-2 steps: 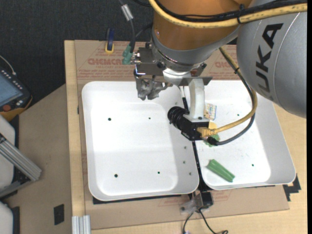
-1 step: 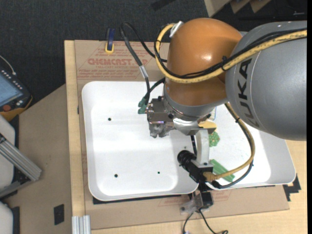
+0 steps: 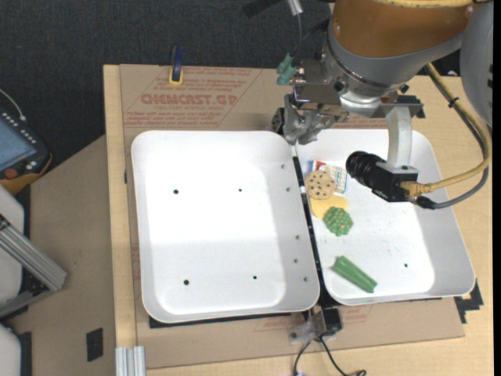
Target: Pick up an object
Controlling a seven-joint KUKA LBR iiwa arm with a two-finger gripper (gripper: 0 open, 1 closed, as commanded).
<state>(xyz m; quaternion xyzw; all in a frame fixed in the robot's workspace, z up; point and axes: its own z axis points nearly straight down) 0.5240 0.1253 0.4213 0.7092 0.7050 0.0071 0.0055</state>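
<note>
The tool (image 3: 300,128) is positioned over the far rim of the right bin (image 3: 438,233), near the divide between bins. The objects are found at 5 o'clock from it: a round cracker (image 3: 319,183) nearest, then a green studded piece (image 3: 338,222). Whether the tool is open cannot be determined; nothing is seen held.

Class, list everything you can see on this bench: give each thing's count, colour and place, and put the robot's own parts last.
Bins: two, white, side by side on the board.
Board: one, brown, printed red, under the bins.
Clip: one, blue and yellow, board's far edge.
Cookie: one, tan, speckled, right bin near the divider.
Card: one, white, red and blue, beside the cookie.
Green ball: one, right bin's middle.
Green block: one, right bin's near side.
Arm: one, grey with orange band.
Gripper: one, at the bins' far edge.
</note>
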